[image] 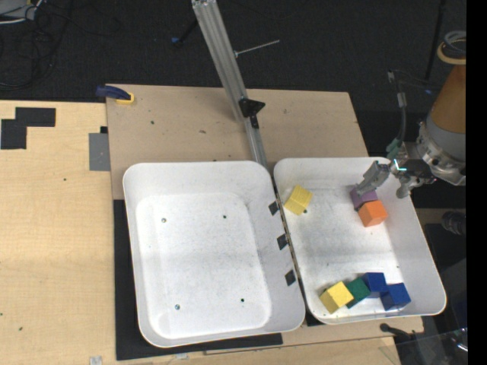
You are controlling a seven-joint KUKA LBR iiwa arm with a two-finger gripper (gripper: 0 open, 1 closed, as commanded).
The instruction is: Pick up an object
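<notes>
Purple block point(364, 197) at gripper point(370, 181) tip

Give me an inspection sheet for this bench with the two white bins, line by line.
Surface: wooden bench bearing left bin and right bin side by side.
Job's things: in right bin, yellow block near the far left wall; orange block touching purple block; near the front wall, a cluster of yellow cube, green block, two blue blocks.
Clutter: blue-yellow clamp on the board's far edge.
Grippers: gripper just above the purple block.
Cables: some at the far left corner.
Surroundings: slanted aluminium rail, dark floor.
</notes>
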